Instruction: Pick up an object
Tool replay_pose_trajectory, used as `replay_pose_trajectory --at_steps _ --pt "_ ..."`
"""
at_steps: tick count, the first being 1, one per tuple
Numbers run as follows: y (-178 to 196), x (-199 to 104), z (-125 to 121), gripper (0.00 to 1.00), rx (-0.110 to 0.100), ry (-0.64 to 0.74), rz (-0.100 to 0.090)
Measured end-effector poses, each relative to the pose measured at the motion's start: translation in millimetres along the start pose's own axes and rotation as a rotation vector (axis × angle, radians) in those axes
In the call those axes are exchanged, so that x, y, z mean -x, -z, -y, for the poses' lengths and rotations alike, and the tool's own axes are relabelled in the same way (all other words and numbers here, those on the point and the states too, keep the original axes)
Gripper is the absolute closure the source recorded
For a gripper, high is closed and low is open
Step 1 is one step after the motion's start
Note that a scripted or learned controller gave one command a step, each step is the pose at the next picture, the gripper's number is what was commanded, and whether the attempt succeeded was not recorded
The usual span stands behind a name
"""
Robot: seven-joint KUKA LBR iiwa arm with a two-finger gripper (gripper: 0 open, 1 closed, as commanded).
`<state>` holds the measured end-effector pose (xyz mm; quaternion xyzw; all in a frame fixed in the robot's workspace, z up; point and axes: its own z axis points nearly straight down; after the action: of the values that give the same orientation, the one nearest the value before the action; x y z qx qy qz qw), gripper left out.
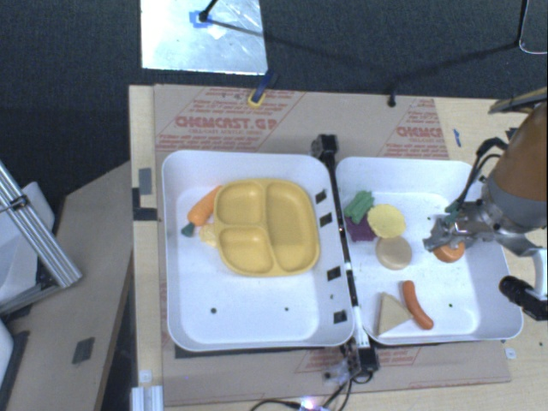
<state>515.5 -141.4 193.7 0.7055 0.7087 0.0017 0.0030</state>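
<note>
Claw (445, 234) low in right bin (479, 178), over orange object (449, 251)

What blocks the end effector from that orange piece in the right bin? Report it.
Nothing visible. The end effector is already at the orange piece near the right bin's right side; the other food lies apart, further left.

We see a dark carpet floor (68, 67) around the pale wooden surface (141, 144), on which lies a brown cardboard sheet (227, 118) with red print. At eleven o'clock a shiny metal plate (201, 28) rests on the floor, catching the light. At nine o'clock a metal frame (34, 238) stands beside a lower tan board (90, 298).
</note>
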Motion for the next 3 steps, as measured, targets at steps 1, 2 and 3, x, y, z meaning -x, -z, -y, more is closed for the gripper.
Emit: replay_pose_trajectory --at_steps 1,2,3 --pt "32.7 0.2 -1.9 1.00 -0.001 0.000 0.000" --pt "23.4 -50.0 -8.7 1.00 -0.005 0.005 -0.004" --pt "18.1 -102.9 -25.6 1.00 -0.005 0.006 -0.004"
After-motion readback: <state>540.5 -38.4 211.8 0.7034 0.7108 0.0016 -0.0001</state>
